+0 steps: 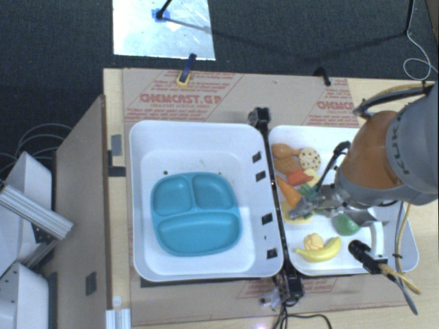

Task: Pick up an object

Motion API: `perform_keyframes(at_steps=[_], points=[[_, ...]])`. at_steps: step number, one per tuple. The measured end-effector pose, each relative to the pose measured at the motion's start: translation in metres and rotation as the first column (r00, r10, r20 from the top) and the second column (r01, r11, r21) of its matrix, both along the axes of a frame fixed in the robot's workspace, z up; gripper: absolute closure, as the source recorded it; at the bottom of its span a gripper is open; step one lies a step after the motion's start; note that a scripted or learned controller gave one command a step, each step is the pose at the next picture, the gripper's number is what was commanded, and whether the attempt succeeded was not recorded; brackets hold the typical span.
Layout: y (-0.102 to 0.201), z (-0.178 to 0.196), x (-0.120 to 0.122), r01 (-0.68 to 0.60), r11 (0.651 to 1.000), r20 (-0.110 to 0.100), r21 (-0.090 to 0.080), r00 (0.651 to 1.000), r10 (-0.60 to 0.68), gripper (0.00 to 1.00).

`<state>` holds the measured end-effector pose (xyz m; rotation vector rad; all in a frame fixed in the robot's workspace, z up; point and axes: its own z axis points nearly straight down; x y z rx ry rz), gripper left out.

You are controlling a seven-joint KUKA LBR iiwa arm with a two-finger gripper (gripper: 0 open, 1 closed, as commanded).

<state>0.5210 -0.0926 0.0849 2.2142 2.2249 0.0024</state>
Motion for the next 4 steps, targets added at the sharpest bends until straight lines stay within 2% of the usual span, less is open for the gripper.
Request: perform_keyframes(at_steps=[1, 2, 3, 4], points=[[0.008, 0.001, 0.053, -0.001, 1.0, 0.004, -0.002, 1.0, 0.001, 0.0], [-0.054, 0.048, 0.071, 0.007, 1.0, 0.004, -0.003, 1.0, -0.007, 0.0], [-0.048, -0.003, 0.075, 0.001, 1.0, -0.003, 0.001, 1.0, -0.001, 0.0], [-0.048, 0.011, 0.077, -0.003, 1.0, 0.002, -0.001, 1.0, 0.003, 1.0]])
